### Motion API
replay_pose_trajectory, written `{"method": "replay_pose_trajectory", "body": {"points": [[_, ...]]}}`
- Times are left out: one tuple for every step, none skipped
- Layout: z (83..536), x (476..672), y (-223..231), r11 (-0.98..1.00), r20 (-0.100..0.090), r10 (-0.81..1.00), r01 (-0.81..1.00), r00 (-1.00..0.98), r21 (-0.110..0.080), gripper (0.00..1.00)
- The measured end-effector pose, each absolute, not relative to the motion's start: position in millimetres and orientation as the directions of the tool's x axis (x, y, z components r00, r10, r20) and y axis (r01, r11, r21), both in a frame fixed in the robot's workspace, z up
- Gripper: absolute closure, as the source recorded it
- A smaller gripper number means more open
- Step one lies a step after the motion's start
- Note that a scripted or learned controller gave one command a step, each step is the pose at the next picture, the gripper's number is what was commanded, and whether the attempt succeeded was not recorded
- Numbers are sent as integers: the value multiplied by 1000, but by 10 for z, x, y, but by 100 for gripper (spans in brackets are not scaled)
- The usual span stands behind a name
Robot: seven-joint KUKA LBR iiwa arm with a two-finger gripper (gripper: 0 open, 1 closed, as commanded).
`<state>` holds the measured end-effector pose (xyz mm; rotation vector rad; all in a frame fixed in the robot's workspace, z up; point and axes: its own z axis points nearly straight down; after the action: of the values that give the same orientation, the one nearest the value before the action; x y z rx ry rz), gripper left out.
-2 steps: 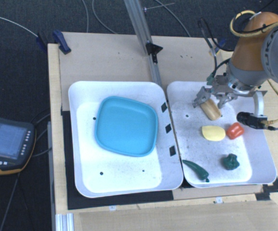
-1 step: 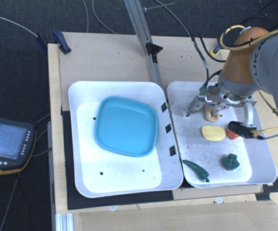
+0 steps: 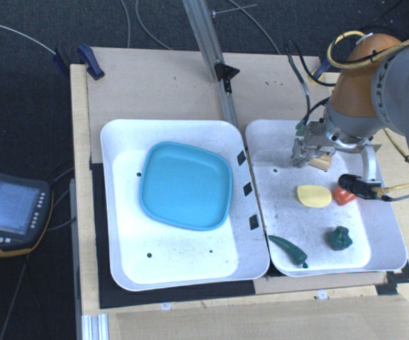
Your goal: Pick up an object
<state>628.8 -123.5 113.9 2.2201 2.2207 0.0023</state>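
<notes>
On the bench sit two white bins. The left bin (image 3: 119, 211) holds a big blue plate (image 3: 186, 185). The right bin (image 3: 385, 243) holds a yellow lump (image 3: 313, 196), a green pepper (image 3: 289, 249), a dark green toy (image 3: 339, 238) and a small red thing (image 3: 344, 197). The gripper (image 3: 310, 153) is low over the right bin with a tan block (image 3: 321, 163) touching it; I cannot tell if it grips.

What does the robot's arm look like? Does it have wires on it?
The arm is fat, round and grey, with a shiny orange band above the wrist. A yellow cable loops over the orange part, and thin dark wires hang beside it. The hand at the tip is small, silvery-grey metal.
</notes>
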Motion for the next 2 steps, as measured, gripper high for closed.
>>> {"method": "replay_pose_trajectory", "body": {"points": [[1703, 6276, -1331, 0, -1, 1000, 1000, 0, 5, 100], [2238, 6360, -1258, 1, -1, 1000, 1000, -1, 6, 100]]}}
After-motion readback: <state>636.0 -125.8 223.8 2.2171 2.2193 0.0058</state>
